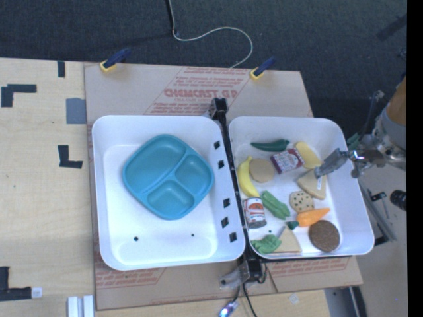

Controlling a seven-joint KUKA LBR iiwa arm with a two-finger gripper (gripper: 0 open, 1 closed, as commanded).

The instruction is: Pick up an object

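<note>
One banana lying lengthwise along right bin's left wall; pincer state unclear

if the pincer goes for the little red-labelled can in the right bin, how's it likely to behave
The can looks small and rigid, so it probably won't deform under a squeeze. It seems to lie tilted against the bin's divider, so its round side may roll or slip away if nudged. The banana and green vegetable crowd it, likely hindering a clean grip.
</note>
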